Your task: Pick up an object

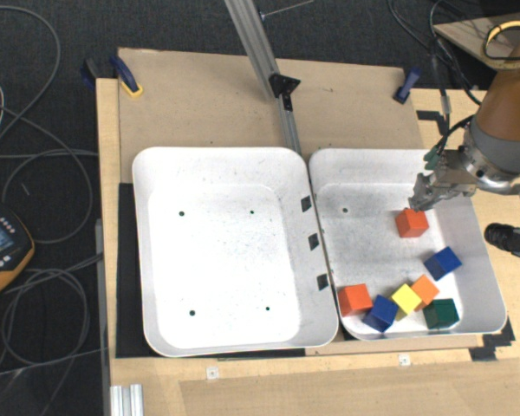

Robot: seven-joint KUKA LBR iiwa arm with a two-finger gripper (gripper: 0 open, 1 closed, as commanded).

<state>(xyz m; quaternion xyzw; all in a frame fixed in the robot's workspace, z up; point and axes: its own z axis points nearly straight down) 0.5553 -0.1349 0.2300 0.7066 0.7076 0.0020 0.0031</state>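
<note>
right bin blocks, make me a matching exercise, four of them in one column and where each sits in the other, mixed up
Things:
1. green block
2. yellow block
3. lone blue block
4. red-orange block

Places:
A. just below the claw, apart from the cluster
B. near the right wall of the right bin, above the cluster
C. front right corner
D. middle of the front cluster, between a blue and an orange block

Pairs: 1-C, 2-D, 3-B, 4-A
</note>
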